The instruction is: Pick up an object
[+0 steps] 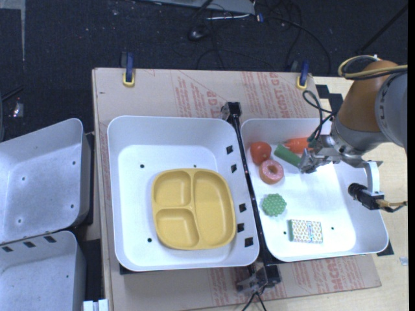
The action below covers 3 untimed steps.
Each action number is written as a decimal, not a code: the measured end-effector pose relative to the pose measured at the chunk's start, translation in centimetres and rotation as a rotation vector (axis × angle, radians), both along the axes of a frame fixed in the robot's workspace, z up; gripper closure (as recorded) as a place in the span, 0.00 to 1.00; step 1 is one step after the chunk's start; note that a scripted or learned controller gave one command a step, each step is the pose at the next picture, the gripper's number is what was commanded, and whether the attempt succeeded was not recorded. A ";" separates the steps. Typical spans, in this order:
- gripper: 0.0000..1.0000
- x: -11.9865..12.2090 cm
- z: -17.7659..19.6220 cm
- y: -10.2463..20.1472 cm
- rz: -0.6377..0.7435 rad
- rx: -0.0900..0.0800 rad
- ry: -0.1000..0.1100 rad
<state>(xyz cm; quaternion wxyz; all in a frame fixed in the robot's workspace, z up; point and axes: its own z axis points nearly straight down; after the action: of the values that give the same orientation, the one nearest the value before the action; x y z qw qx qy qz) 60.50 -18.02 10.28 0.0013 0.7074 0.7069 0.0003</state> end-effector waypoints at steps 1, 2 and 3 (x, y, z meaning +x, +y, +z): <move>1.00 0.4 5.4 1.0 0.004 0.000 -0.003; 1.00 0.7 11.3 1.9 0.005 -0.001 -0.006; 1.00 0.9 16.7 1.9 0.005 -0.001 -0.005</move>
<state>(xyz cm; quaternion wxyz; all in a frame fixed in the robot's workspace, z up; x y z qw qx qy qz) 61.38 -16.11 26.99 0.0034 0.7057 0.7085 0.0016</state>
